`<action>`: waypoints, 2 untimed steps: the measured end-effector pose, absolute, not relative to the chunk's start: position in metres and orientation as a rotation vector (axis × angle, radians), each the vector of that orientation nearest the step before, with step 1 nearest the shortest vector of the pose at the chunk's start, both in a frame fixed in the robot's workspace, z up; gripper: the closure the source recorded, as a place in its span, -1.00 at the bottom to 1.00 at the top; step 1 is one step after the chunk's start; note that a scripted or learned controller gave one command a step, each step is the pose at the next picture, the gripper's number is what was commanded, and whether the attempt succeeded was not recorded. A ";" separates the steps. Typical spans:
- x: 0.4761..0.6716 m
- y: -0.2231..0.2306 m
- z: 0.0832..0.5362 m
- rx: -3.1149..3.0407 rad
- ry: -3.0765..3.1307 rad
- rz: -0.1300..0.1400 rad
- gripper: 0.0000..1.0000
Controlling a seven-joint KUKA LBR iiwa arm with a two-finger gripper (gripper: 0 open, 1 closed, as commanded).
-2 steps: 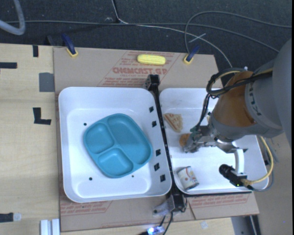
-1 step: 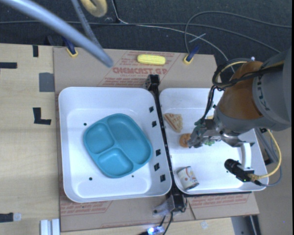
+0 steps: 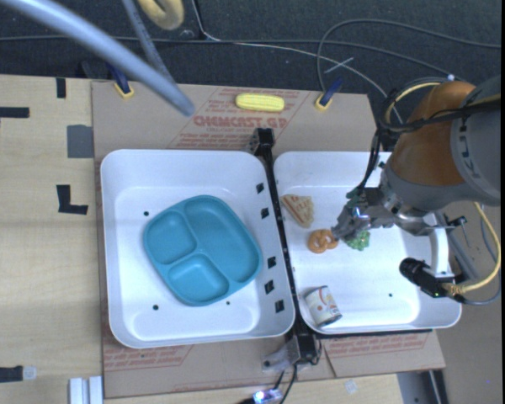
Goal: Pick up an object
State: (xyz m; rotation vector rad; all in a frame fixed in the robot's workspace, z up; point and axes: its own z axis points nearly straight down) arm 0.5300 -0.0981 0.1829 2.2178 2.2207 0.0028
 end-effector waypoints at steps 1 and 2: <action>0.531 -0.098 0.232 2.218 2.220 0.003 1.00; 0.512 -0.048 0.232 2.218 2.228 -0.002 1.00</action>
